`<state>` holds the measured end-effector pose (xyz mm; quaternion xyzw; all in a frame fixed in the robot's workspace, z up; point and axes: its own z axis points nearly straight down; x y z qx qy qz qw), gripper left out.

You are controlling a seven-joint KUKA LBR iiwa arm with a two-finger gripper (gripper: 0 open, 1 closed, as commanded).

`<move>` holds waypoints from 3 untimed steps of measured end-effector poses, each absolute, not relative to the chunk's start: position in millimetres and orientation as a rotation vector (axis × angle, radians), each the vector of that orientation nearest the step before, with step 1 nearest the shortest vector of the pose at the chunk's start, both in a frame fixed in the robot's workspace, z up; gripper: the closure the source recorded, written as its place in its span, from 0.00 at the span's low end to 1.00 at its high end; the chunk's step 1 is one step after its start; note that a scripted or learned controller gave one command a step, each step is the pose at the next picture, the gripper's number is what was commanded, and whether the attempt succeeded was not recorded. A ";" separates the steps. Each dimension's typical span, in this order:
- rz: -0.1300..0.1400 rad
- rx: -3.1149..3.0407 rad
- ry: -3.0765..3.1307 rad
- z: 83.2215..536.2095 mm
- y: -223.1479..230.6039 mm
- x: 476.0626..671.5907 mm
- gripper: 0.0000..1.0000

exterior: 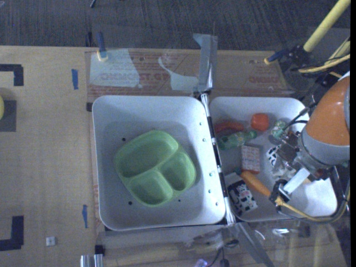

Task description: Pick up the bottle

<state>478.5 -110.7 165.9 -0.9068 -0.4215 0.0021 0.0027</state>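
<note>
In the overhead camera view, the small green plastic bottle (236,139) lies on its side in the white bin on the view's right (320,203). It is close to that bin's left wall, just below a red object (229,127). The gripper (285,148) hangs over the bin's right half, apart from the bottle. I cannot tell how wide it stands. The bottle looks light, smooth and probably slippery, so it is best pinched across its mid-body.

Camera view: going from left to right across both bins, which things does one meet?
First the green divided plate → green bottle → orange round thing. The other small things overlap too much to order.
</note>
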 end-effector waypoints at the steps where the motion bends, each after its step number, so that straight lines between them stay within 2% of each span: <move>1: 0.003 -3.039 -0.796 361.2 -92.4 479.9 1.00; 2: 0.010 -3.121 -0.326 249.0 -58.7 478.7 1.00; 3: 0.010 -3.121 -0.326 248.9 -58.6 478.8 0.00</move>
